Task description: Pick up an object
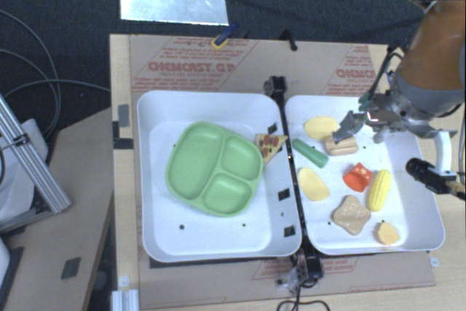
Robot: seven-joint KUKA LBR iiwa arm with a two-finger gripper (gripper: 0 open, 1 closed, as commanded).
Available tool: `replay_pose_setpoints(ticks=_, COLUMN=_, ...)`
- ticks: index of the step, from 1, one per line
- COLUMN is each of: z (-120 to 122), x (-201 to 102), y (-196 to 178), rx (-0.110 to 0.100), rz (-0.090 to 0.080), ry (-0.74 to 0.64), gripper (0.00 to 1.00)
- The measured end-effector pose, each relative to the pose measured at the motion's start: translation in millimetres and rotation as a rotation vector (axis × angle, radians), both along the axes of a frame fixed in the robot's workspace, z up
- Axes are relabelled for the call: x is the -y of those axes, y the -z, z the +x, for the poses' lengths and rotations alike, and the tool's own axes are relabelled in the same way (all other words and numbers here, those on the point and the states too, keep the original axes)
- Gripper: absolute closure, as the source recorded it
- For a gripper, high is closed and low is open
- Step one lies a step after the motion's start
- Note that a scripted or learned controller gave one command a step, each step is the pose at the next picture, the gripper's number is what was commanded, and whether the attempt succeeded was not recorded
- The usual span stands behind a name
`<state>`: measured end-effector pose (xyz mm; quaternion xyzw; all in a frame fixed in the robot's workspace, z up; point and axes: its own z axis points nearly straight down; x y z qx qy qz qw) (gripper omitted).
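I'm looking down from one fixed camera above the bench (pixel 182 58), slanting, fairly far back, taking in both bins (pixel 156 156) whole; the arm (pixel 437 47) is entering from the right.

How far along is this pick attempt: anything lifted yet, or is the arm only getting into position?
Done: the gripper has reached the right bin and sits low over the tan block, beside the yellow piece. In hand: nothing visibly between its fingers. Left: closing on an item and lifting it. The corn, red piece and green stick all lie on the bin floor.
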<state>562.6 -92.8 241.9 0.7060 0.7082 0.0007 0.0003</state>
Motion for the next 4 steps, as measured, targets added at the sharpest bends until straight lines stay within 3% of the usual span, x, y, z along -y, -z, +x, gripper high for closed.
replay_pose_setpoints(ticks=1, z=-74, x=67, y=163, rx=-0.008, rz=-0.001, ry=0.012, gripper=0.0)
replay_pose_setpoints(ticks=2, z=-68, x=62, y=147, rx=0.004, rz=-0.001, ry=0.002, gripper=1.0)
replay_pose_setpoints(ticks=3, z=-76, x=94, y=158, rx=0.0, rz=-0.002, ry=0.004, gripper=1.0)
replay_pose_setpoints(ticks=4, z=-54, x=39, y=55, rx=0.012, rz=-0.001, ry=-0.008, gripper=1.0)
